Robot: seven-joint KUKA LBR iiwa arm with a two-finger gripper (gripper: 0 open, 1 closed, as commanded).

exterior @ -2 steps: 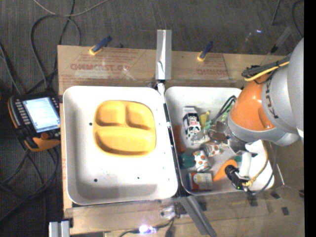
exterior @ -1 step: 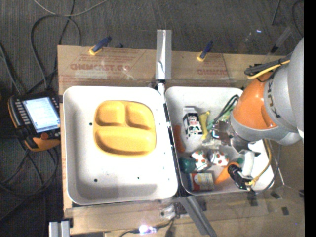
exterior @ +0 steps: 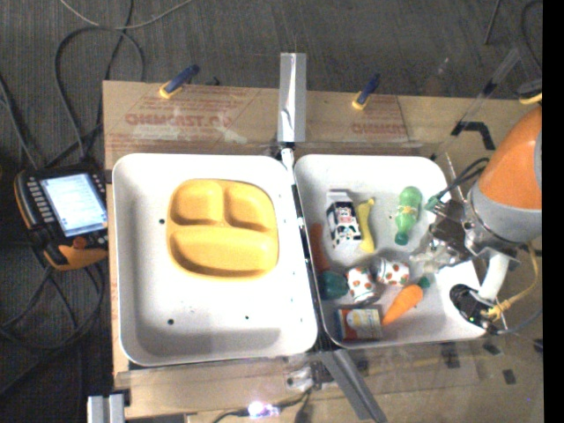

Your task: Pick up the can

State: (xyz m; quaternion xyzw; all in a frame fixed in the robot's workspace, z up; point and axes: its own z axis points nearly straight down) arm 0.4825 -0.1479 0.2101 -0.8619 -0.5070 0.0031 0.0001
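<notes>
So in the camera view we've got the two white bins side by side on a cardboard sheet (exterior: 211,117). The left bin (exterior: 141,324) has a yellow tray (exterior: 224,227) sitting in it, the kind with divided compartments, roughly in the middle.

The right bin (exterior: 441,320) is where all the clutter is. What we take for the can (exterior: 361,322) is lying at the bin's front edge, left of centre, showing an orange and white label. A carrot (exterior: 404,302) lies tilted just beside it on the right, and a teal thing (exterior: 332,283) sits just behind it. Between those, two white pieces with red spots (exterior: 359,282) stand close together. Further back there's a black and white toy (exterior: 345,221) with a yellow piece (exterior: 366,223) touching its right side, and a green bottle (exterior: 406,211) near the back right.

The arm (exterior: 520,174) comes in from the right, orange band up top. The gripper (exterior: 438,245) hangs over the right part of the right bin, just below the bottle and beside the spotted pieces, well apart from the can. It's blurry there, so we honestly can't tell if it's open or closed, and we see nothing held in it.

Off to the left, a pendant (exterior: 66,203) with a lit screen lies on the floor.
</notes>
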